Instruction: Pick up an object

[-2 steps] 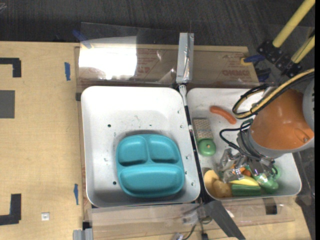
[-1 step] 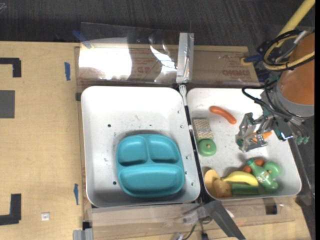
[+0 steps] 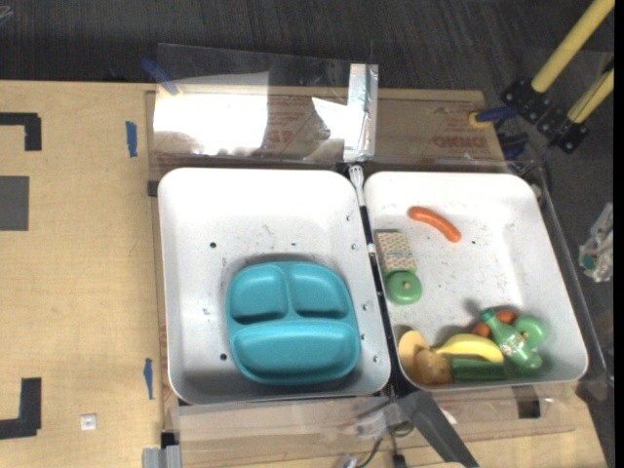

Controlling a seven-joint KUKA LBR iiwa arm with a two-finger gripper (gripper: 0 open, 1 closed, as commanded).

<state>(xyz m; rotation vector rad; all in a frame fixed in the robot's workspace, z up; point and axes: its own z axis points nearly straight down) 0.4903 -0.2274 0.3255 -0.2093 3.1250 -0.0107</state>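
Note:
A teal plate with compartments (image 3: 291, 322) lies in the left bin (image 3: 195, 213), toward its front. In the right bin (image 3: 497, 213) an orange carrot-like piece (image 3: 434, 223) lies near the back. A tan patterned block (image 3: 395, 251) rests by the bin's left wall, with a green ring-shaped piece (image 3: 403, 287) just in front of it. At the front right sits a cluster: a yellow banana (image 3: 472, 348), a green toy (image 3: 519, 339) with a small orange piece behind it, and a brownish-yellow item (image 3: 419, 356).
A clear plastic sheet with a shiny strip (image 3: 359, 110) stands behind the bins. Yellow-handled tools (image 3: 575, 47) lie at the upper right. The tan bench (image 3: 68, 261) with black markers extends to the left. A grey bar (image 3: 439, 437) crosses the front edge.

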